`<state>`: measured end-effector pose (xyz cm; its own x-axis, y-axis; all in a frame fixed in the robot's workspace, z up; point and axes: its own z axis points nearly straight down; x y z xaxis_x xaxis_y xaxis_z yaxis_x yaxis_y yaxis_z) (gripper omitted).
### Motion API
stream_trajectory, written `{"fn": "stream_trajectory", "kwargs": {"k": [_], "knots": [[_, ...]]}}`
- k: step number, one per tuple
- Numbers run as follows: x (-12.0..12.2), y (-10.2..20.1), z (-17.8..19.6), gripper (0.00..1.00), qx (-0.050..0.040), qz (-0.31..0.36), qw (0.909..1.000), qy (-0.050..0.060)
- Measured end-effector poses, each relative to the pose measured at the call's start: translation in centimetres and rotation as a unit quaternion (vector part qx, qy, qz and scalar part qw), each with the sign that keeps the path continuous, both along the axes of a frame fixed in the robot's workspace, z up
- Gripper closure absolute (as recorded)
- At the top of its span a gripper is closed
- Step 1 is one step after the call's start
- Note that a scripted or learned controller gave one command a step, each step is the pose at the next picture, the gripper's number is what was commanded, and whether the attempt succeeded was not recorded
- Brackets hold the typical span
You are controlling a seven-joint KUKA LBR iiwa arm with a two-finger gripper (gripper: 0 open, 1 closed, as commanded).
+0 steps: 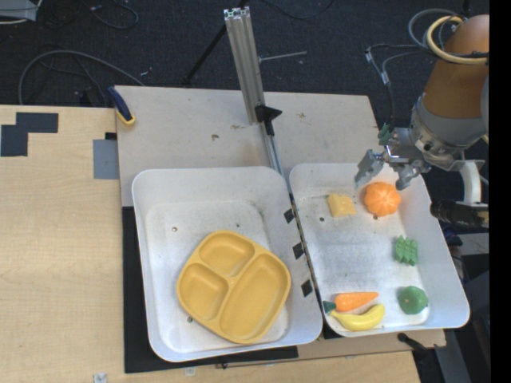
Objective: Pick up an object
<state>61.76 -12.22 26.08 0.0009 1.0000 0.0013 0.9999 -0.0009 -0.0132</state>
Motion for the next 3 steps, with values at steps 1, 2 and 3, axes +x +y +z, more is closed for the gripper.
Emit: {"fn": "stream_trajectory", "kwargs": {"k": [1,2,3], "knots": [[0.2,0.0,0.7,0.0,-0.0008,0.001,1.0,-0.006],[1.0,0.1,-5.2,0.0,-0.0002,0.001,1.0,-0.003],[0.2,-0.3,-11.3,0.0,-0.0002,0.0,1.0,-0.002]]}}
